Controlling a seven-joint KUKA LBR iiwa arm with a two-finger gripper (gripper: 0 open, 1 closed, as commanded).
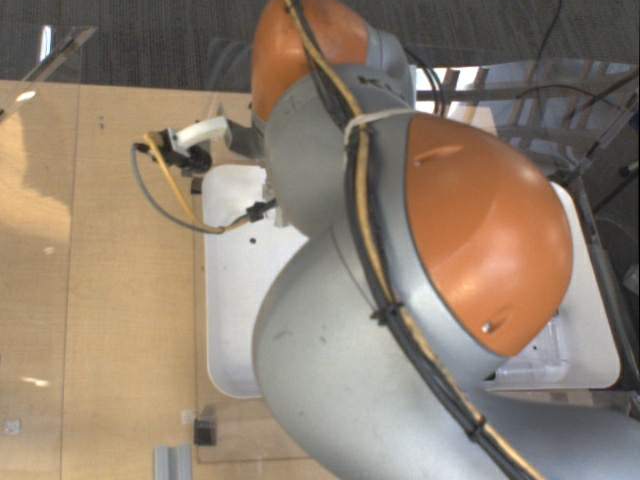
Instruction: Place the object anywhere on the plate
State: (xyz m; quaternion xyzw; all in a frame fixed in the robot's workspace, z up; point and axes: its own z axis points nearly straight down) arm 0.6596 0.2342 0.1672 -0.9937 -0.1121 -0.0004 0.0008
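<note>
The grey and orange arm (400, 268) fills most of the camera view and covers the middle of both bins. Its wrist end with a white fitting (195, 134) and looping yellow and black cables (170, 193) reaches to the upper left corner of the left bin (225, 298). The gripper sits somewhere under that wrist, hidden by the arm's body. No plate and no object can be made out; the arm hides the bin floors where they would lie.
A strip of the left bin's white floor shows along its left side. The right bin's rim (600, 348) peeks out at the right. Wooden bench top (90, 288) spreads to the left, with a small dark bracket (204, 430) near the front.
</note>
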